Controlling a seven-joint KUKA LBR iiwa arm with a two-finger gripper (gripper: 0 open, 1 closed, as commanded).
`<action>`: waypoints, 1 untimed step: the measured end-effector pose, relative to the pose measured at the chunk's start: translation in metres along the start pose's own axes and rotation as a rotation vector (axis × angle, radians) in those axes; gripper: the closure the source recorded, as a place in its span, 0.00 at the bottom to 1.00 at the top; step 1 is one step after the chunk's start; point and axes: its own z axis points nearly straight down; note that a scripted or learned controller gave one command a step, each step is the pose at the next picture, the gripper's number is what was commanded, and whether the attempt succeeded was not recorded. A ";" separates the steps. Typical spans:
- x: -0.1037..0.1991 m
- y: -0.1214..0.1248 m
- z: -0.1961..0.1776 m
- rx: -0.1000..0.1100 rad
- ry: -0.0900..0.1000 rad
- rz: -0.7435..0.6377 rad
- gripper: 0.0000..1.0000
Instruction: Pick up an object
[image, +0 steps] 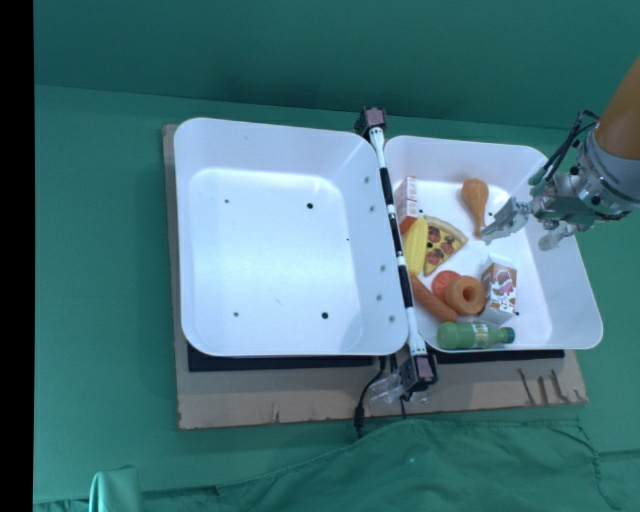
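The right bin (560, 290) holds several toy foods. An orange drumstick (475, 200) lies near its back, a pizza slice (441, 243) and a corn cob (413, 247) sit by the left wall, and a small carton (406, 194) stands behind them. Toward the front are a donut (466, 295), a carrot (431, 300), a tomato (445, 280), a brown-and-white carton (499, 286) and a green bottle (474, 335). My gripper (527, 229) hovers over the bin's right half, just right of the drumstick. It is open, with nothing between its fingers.
The left bin (275, 245) is bare white with a few dark specks. A black-and-white divider bar (395, 235) runs between the two bins. Both rest on cardboard (300, 400) over green cloth. The arm comes in from the right edge.
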 end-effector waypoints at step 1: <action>0.000 0.000 0.000 0.000 0.000 0.000 0.00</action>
